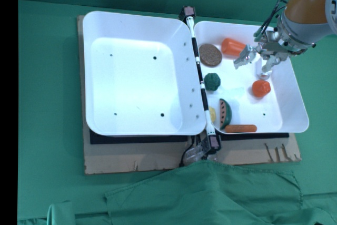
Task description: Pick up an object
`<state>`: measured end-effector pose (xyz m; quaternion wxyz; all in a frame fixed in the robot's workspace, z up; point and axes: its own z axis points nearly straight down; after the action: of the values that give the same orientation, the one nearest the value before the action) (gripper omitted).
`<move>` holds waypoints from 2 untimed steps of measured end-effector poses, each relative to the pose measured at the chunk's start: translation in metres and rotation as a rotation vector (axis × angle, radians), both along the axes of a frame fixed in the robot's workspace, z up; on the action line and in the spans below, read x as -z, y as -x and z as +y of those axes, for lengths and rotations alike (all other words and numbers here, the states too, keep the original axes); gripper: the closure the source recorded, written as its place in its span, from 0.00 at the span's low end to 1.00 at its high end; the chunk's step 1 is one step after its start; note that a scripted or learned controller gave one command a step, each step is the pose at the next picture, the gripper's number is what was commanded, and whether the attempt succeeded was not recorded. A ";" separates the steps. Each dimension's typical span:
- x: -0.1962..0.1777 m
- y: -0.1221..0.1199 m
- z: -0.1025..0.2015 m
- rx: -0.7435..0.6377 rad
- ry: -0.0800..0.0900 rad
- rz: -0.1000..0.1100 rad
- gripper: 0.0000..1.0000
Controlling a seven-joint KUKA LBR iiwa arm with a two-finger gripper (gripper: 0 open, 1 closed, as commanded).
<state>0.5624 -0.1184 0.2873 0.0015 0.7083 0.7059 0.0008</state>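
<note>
My gripper (pixel 254 65) hangs open over the right bin (pixel 287 113), its two fingers spread apart with nothing between them. An orange-red pepper (pixel 232 46) lies just left of the left finger. A red tomato (pixel 260 88) sits right below the right finger, apart from it. Farther left in the same bin are a brown round cookie (pixel 210 55) and a dark green broccoli (pixel 212 81). Near the bin's front edge lie a watermelon slice (pixel 225 113), a yellow piece (pixel 212 113) and an orange carrot (pixel 240 128).
The left bin (pixel 100 34) stands beside the right one, divided from it by a black-and-white bar (pixel 198 68). Both rest on a cardboard sheet (pixel 137 163). A green cloth (pixel 210 195) is bunched at the front.
</note>
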 end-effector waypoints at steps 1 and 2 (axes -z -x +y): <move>0.060 0.003 0.004 0.001 -0.001 0.007 0.00; 0.105 0.000 0.003 0.000 0.001 -0.005 0.00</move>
<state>0.5623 -0.1159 0.1824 0.0038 0.7085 0.7057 0.0022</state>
